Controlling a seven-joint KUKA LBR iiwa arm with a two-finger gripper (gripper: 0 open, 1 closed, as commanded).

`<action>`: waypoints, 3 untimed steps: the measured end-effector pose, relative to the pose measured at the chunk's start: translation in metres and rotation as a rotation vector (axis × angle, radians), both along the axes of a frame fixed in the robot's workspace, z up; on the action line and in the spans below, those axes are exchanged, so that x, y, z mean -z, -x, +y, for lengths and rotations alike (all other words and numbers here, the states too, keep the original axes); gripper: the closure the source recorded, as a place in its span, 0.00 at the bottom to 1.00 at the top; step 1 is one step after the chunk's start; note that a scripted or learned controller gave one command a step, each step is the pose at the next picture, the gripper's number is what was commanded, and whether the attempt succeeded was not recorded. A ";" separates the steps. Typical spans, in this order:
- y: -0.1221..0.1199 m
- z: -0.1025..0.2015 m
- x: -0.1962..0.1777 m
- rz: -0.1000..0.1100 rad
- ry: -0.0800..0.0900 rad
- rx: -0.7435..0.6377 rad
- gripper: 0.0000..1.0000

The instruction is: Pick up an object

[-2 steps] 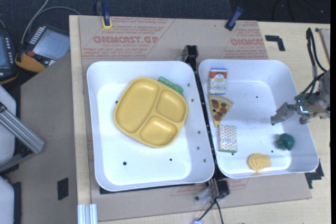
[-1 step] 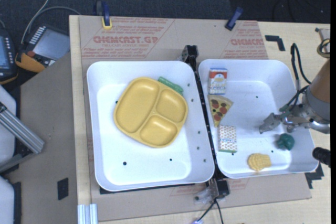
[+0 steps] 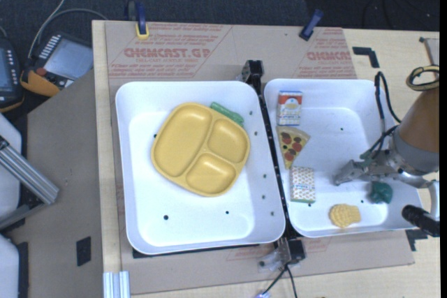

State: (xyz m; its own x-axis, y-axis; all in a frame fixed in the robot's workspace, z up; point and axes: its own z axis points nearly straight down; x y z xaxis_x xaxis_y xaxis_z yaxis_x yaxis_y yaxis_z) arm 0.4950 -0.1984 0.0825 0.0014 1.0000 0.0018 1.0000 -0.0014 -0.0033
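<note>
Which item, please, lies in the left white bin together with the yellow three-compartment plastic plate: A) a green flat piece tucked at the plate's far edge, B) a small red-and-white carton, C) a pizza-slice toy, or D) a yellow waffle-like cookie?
A: the green flat piece peeks out from behind the yellow three-compartment plastic plate in the left white bin; the other three items lie in the right white bin.

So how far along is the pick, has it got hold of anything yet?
Done: the arm has reached into the right bin, and the gripper sits low near the teal object. In hand: nothing visibly between its fingers. Left: grasping and lifting. The juice carton, pizza slice, patterned packet and yellow cookie lie untouched.
</note>
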 end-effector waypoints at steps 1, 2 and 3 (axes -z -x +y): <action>-0.001 0.000 -0.012 -0.005 0.003 0.000 1.00; 0.001 -0.006 -0.075 -0.010 0.005 -0.002 1.00; -0.001 -0.007 -0.123 -0.010 0.006 -0.003 1.00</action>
State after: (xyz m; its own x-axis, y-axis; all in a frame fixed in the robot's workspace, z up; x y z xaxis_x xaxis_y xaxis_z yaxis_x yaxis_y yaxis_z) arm 0.4962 -0.2049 0.2054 -0.0012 1.0000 -0.0037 1.0000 0.0013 0.0068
